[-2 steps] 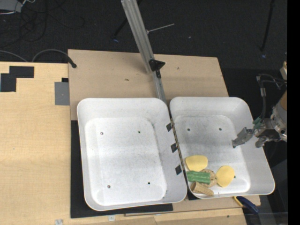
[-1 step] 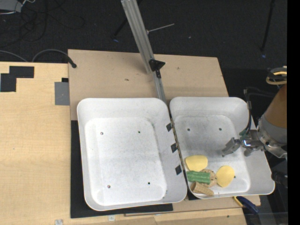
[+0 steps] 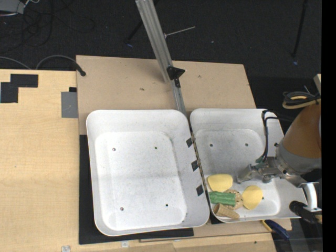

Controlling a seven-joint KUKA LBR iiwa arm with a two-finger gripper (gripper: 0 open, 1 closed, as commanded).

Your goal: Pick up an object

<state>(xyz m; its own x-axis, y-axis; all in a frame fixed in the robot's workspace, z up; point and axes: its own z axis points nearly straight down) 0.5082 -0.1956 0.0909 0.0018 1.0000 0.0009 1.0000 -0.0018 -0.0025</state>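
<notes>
Dark floor with cables behind tan bench (image 3: 47,156). Left bin (image 3: 137,121) bare white. Right bin (image 3: 231,121) holds cluster in near corner: yellow lump (image 3: 219,182), green piece (image 3: 222,197), tan piece (image 3: 228,211), second yellow lump (image 3: 252,197). Hand (image 3: 249,174) low in right bin, just beside yellow lumps; cannot tell whether spread.

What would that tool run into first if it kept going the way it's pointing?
The tool points leftward and down into the right bin. Straight on, it would probably meet the pale yellow object by the divider first; height over the bin is hard to judge, so it might pass above it.
</notes>
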